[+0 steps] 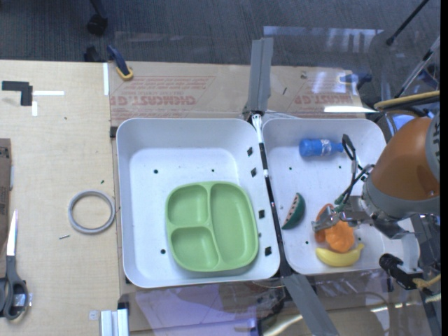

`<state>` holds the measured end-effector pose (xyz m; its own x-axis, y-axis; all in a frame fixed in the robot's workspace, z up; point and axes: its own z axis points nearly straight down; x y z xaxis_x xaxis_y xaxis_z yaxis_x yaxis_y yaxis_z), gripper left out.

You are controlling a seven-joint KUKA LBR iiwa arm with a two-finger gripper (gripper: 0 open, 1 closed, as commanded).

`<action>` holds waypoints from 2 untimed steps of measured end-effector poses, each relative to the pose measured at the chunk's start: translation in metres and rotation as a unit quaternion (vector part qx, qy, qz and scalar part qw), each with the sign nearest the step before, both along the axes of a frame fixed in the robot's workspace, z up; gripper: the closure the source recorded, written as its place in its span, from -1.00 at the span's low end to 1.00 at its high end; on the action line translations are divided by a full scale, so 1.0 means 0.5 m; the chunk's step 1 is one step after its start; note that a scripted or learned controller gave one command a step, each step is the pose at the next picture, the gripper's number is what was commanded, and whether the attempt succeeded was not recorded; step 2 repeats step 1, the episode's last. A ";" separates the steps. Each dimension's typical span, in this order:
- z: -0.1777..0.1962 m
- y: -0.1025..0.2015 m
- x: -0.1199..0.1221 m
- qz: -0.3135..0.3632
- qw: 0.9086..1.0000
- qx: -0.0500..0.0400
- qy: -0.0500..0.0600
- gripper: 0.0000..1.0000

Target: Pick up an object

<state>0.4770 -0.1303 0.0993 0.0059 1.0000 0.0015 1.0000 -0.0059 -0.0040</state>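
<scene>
Banana [339, 257] lying nearest, at front edge of right bin [308, 180], long axis running left-right, ends curling up toward orange object [341, 238] touching it. Gripper [327, 220] sitting right over orange object; grip state: cannot tell. Risk: orange object looking rounded, crowded against banana, so likely slipping or dragging banana along. Watermelon slice [293, 211] lying just left, tilted. Blue bottle [321, 147] lying farther back, axis left-right. Green plate [211, 225] resting in left bin [140, 187].

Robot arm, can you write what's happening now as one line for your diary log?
gripper low in right bin | over orange object beside banana | hold unclear | green plate in left bin
</scene>
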 end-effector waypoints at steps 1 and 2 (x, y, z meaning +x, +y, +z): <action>0.183 0.167 0.047 0.003 1.000 -0.001 -0.001 1.00; 0.183 0.167 0.047 0.003 1.000 -0.001 -0.001 1.00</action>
